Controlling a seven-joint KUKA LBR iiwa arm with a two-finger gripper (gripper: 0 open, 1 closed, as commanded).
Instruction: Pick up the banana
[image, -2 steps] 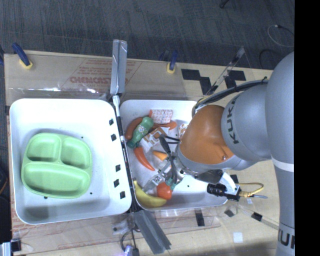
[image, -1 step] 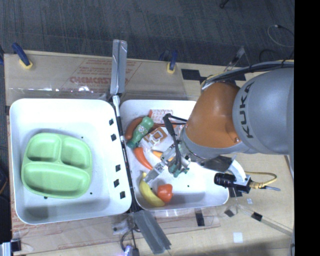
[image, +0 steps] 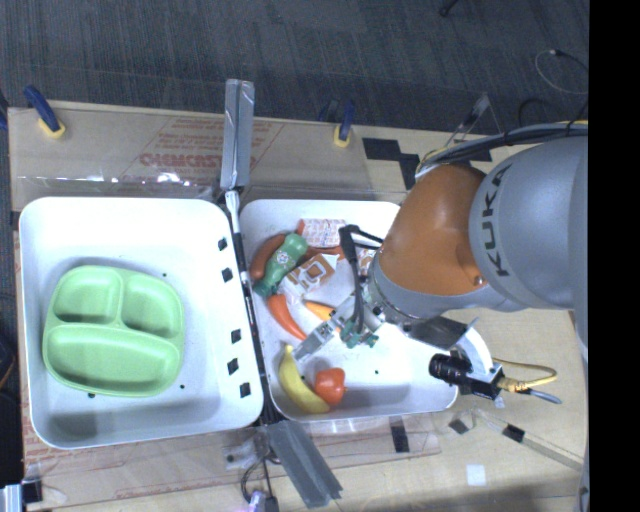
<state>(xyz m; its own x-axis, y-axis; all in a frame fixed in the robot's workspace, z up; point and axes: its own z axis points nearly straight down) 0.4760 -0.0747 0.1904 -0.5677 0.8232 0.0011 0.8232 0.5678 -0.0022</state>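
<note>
Gripper hovering above the banana in the right bin, nothing held.

Your gripper (image: 335, 335) sits at lower centre of the frame with its fingers slightly parted and nothing between them; the banana (image: 296, 383) lies just below and to the left, curved along the lower left corner of the right bin (image: 425, 398), with a tomato (image: 330, 383) touching its right side. To grasp well, I judge you should come down over the banana's middle, across its width, and keep the right finger off the tomato. Count: one banana, one tomato, one carrot (image: 287, 316), one green bottle (image: 281, 262), one printed packet (image: 320, 232), two white bins, one green divided plate (image: 113, 328) in the left bin (image: 40, 230).
</note>
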